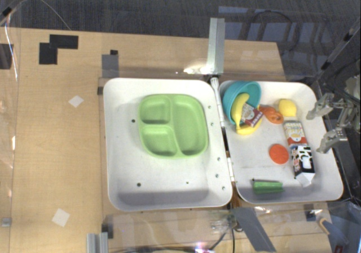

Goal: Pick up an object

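The right bin [324, 190] holds several small items. A teal bowl [243, 95] lies tipped at its far left with a banana [241, 112] and a red-brown packet [252, 117] spilling out. Beside them are a red-orange piece [273, 114] and a yellow lemon [287, 108]. Nearer the front lie an orange-labelled tube [293, 131], a black-and-white carton [302, 160], an orange disc [278, 153] and a flat green bar [267, 186]. My gripper [324, 125] hangs over the bin's right rim, just right of the tube, open with nothing between its fingers.
The left bin [121, 150] holds a light green divided plate [172, 125]. A metal post [216, 46] stands behind the seam between the bins. The wooden bench [51, 150] stretches to the left, and dark frame parts [347, 48] crowd the right edge.
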`<state>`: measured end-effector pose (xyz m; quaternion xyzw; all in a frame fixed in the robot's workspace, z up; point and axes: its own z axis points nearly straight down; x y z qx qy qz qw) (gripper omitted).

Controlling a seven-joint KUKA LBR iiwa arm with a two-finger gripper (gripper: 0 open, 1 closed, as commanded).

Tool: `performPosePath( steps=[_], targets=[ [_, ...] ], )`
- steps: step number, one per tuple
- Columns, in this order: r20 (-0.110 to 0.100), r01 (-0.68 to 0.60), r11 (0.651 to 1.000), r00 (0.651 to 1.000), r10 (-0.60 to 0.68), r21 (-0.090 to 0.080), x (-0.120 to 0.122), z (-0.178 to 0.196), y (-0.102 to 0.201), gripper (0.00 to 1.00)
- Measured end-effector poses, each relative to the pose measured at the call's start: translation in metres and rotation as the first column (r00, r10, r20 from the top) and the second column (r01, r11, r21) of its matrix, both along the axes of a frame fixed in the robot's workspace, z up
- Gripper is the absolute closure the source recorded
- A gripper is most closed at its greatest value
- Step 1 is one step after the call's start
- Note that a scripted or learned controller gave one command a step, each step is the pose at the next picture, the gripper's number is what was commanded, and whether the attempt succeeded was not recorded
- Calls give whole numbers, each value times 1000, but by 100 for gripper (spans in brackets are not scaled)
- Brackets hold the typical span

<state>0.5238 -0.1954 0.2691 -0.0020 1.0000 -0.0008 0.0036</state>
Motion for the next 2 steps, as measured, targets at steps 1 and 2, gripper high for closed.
performPosePath(
  steps=[1,2],
  targets=[
    [-12,11,1000,1000,-11,5,64,-159,-8,0],
    [10,88,996,996,-88,-1,63,-176,-11,0]
  ],
)
